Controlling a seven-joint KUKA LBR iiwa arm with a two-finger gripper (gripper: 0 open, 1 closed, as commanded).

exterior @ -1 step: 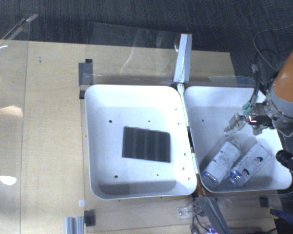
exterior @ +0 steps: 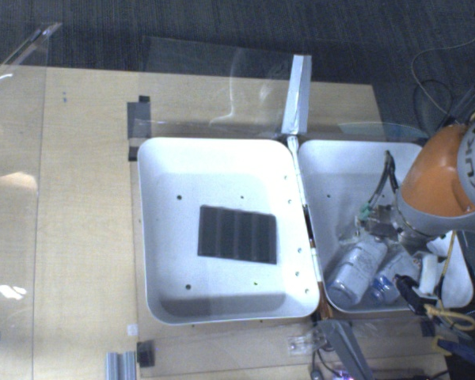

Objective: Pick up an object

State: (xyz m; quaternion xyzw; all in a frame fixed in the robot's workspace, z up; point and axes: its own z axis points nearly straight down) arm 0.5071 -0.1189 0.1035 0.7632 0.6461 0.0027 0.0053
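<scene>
Bottle, clear plastic, seemingly crumpled, lying tilted

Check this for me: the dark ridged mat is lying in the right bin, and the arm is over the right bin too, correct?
Not quite. The camera view shows the mat lying in the left bin, not the right bin. The arm is over the right bin, as you said.

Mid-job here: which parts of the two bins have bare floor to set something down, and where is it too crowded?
The left bin has bare white floor all around the dark ribbed pad. In the right bin, the far-left corner is bare. Its near half is crowded: clear plastic bottle, other items, and the arm above.
</scene>
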